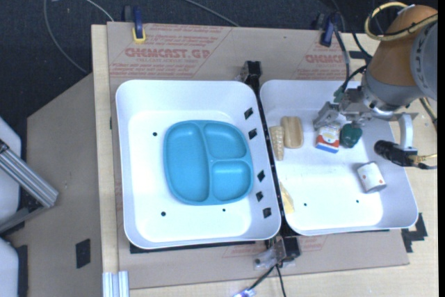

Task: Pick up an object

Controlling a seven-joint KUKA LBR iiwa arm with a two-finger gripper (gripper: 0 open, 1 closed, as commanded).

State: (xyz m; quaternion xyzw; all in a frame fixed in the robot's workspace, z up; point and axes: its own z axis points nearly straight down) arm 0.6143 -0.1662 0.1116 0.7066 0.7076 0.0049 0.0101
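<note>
1. Lettering reading "CHEMCAST GP" is seen printed in red on the brown paper-covered desk (174,52), once behind each bin.
2. Dark floor with loose cables is seen beyond the desk.
3. A blue divided plate (208,161) is laid in the left bin (132,149).
4. The end effector (338,123) is lowered into the right bin (389,212); whether it is spread or pressed together cannot be told.
5. A tan bread-like piece (292,132) is placed to its left, near the bin wall.
6. A small white, red and blue object (327,142) and a green object (350,135) are seen just beside the end effector.
7. A white cup (372,177) is lying apart, nearer the front.
</note>
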